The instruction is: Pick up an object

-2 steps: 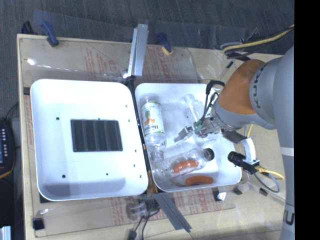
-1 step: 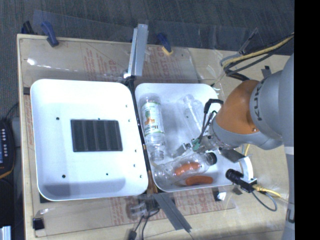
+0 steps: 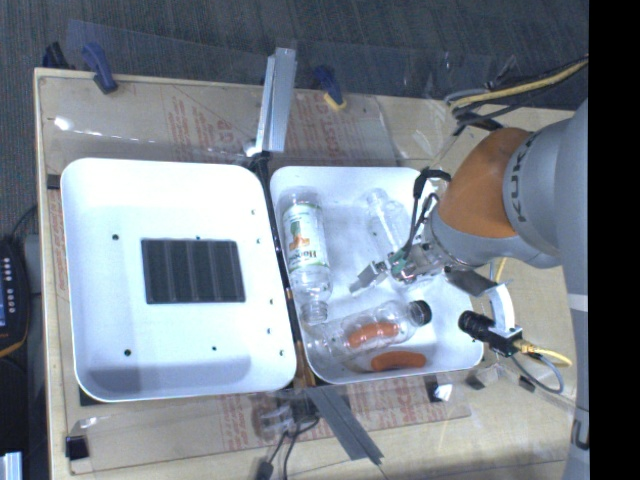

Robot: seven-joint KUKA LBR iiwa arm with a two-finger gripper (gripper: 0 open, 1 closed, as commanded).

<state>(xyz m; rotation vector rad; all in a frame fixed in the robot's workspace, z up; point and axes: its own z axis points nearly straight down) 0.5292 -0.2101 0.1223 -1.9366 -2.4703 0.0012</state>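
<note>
Pincer low over the right bin, bottles to its left and below

The pincer [image 3: 385, 268] sits inside the right bin [image 3: 345, 183], near the middle; its tips blur against clear plastic, so I cannot tell how it is set or whether anything is caught. The labelled bottle [image 3: 306, 253] lies to its left along the bin's left wall, long axis running top to bottom of the view, cap end toward the bottom. Nearer, just below the pincer, a clear bottle with a dark cap [image 3: 385, 326] lies roughly crosswise, an orange piece [image 3: 398, 361] beside it. The left bin [image 3: 90, 198] holds a dark grille [image 3: 193, 270]. Judgement: the crosswise bottle is the shorter reach.
</note>
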